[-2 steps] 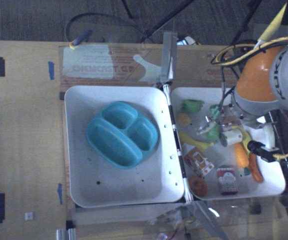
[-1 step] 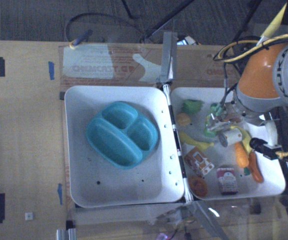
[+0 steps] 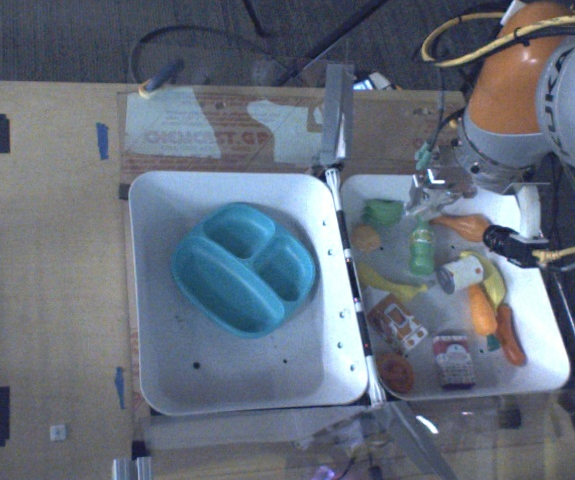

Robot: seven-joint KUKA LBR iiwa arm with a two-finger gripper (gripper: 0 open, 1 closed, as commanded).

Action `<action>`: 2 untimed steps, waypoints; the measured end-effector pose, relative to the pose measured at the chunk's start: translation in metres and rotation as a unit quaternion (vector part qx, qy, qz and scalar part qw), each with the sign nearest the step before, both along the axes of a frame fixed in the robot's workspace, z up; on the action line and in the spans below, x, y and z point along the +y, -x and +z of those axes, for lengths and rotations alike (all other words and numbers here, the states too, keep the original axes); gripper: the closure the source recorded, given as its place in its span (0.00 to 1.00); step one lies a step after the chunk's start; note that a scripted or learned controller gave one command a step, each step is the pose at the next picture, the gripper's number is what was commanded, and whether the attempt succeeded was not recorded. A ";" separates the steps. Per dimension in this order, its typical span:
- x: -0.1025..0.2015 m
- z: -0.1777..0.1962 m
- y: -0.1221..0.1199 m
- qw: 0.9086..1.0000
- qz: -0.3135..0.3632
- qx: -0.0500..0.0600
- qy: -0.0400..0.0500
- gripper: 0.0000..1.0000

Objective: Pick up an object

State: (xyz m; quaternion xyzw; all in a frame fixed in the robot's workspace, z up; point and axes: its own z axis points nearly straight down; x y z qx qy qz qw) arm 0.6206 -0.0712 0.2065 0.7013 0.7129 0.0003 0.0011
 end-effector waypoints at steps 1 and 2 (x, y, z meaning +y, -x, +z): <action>0.000 0.000 0.000 1.000 0.000 0.000 0.000 0.00; -0.051 -0.110 0.024 0.988 0.157 0.001 -0.001 0.00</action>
